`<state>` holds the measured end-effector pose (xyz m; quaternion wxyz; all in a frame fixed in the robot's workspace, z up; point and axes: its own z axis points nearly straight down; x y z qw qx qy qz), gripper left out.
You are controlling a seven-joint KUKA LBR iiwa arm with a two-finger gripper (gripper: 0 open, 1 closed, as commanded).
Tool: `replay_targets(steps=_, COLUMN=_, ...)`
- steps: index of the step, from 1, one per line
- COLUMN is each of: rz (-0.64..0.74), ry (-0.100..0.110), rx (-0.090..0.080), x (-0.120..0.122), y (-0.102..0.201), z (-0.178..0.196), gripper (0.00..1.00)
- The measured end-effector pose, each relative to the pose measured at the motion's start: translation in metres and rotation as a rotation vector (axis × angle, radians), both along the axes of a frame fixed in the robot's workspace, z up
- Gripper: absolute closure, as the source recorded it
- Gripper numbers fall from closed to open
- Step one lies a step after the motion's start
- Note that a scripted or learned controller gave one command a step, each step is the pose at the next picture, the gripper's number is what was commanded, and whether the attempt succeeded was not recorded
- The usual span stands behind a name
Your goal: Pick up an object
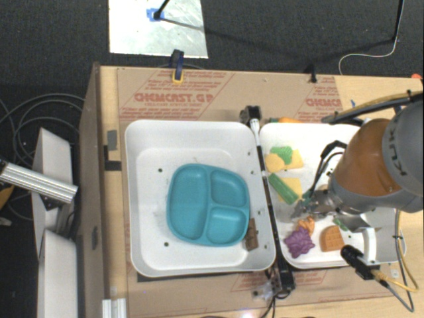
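Observation:
The right bin [311, 132] holds several toy foods. A yellow piece topped with a green lump [285, 158] lies at its left side, and a long green piece [285, 188] sits just below it. Near the front lie a purple grape bunch [299, 242], a small orange piece [306, 225] and an orange-brown slice [330, 238]. My gripper [307, 208] hangs low over the bin's middle, just above the small orange piece and right of the long green piece. The grey arm with its orange band [361, 164] covers the bin's right half.
The left bin [149, 177] holds a blue divided plate [207, 204] and a small brown item [252, 234] against its right wall. An orange object [289, 120] peeks over the right bin's back rim. Cables run along the arm and the bench's right side.

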<state>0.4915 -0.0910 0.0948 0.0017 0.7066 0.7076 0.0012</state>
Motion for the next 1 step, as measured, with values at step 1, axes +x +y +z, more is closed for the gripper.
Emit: replay_targets(steps=1, rz=0.011, ry=-0.013, rx=0.002, x=0.0762, y=0.0574, z=0.0955, gripper=1.0)
